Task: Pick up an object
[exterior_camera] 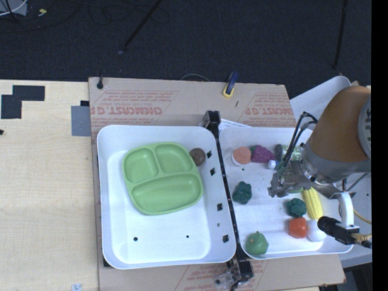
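My gripper (278, 188) hangs low over the middle of the right bin (270, 220), reaching in from the right. Left of it lies a dark green lump (242, 192). A second dark green piece (296, 207) sits just to its lower right, beside a yellow corn cob (313, 203). Behind the gripper are an orange round piece (242, 156) and a purple piece (262, 154). Near the bin's front rest a red-orange tomato (297, 227), a small white piece (315, 231) and a green apple (256, 244).
The left bin (157, 238) holds a green divided plate (162, 177) with a small brown ball (197, 156) at its upper right corner. A black divider (223, 187) runs between the bins. Cardboard lies under both bins.
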You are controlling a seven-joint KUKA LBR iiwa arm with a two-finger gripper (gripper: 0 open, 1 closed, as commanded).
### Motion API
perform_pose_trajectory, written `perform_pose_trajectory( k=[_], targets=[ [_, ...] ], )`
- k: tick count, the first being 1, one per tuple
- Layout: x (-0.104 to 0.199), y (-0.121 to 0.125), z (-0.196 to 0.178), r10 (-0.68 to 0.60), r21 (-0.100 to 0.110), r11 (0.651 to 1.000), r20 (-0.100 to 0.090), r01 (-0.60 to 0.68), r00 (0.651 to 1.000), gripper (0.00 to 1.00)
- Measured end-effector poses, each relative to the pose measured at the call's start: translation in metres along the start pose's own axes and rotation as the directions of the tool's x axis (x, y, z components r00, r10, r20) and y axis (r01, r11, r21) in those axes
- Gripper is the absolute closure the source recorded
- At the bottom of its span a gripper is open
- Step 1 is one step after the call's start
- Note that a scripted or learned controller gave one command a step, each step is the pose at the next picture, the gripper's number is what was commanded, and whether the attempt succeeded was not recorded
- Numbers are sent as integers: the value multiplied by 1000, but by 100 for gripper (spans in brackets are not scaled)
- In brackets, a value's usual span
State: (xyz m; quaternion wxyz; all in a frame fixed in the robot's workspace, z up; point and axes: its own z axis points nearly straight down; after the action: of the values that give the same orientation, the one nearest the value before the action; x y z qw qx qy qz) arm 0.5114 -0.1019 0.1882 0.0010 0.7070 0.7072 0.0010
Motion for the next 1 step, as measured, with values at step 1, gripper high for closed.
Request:
perform_pose_trajectory(
  k=[1],
  targets=[
    [-1, 1, -42, 0, 1, 1000, 0, 0, 1000, 100]
  ],
)
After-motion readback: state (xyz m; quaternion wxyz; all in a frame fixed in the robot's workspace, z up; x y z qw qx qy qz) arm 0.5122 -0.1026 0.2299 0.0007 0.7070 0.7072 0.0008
